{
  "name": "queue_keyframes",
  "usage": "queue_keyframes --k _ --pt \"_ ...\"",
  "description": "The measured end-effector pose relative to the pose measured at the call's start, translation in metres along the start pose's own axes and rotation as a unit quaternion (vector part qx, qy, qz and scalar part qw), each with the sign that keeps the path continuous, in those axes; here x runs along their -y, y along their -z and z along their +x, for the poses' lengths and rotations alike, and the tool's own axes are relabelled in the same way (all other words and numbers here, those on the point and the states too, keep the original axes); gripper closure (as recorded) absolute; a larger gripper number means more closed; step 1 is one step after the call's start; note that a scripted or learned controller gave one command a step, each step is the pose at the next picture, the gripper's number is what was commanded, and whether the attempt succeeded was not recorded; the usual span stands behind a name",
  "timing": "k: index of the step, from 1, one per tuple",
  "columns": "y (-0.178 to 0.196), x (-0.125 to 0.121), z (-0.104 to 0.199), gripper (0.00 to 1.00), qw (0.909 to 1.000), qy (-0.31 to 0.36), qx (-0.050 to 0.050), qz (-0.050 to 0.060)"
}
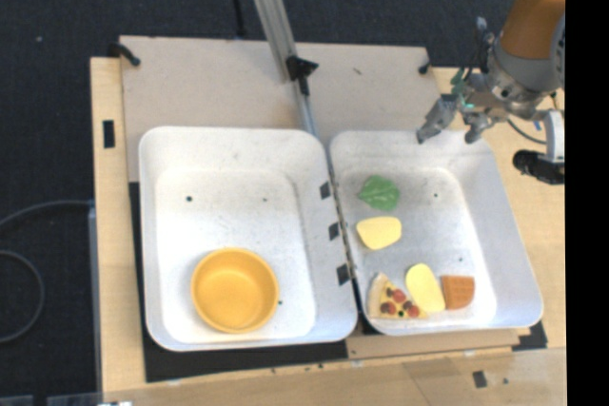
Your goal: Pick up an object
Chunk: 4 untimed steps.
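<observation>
camera view | arm (pixel 529 9) reaching in top right, gripper (pixel 449 126) over right bin's (pixel 495 181) back rim | jaws spread, holding nothing | can't make out any writing

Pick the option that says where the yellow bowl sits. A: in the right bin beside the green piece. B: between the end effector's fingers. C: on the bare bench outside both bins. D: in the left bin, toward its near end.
D: the yellow bowl rests on the floor of the left bin, near its front edge.
</observation>
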<state>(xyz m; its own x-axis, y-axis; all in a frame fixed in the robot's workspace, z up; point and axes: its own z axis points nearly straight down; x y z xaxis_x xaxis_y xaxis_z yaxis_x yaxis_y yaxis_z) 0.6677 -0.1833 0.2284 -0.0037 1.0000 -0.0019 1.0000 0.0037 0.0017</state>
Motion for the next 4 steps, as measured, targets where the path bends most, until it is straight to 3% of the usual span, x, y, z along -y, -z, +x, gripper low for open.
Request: queue_keyframes --k 1,3,4 --pt "0.000 0.000 -0.001 0.00 1.0000 0.000 0.001 0.000" --pt "-0.114 -0.002 -0.001 0.00 1.0000 0.000 0.001 0.000" --pt "-0.127 -0.002 -0.002 0.00 1.0000 0.001 0.001 0.001"
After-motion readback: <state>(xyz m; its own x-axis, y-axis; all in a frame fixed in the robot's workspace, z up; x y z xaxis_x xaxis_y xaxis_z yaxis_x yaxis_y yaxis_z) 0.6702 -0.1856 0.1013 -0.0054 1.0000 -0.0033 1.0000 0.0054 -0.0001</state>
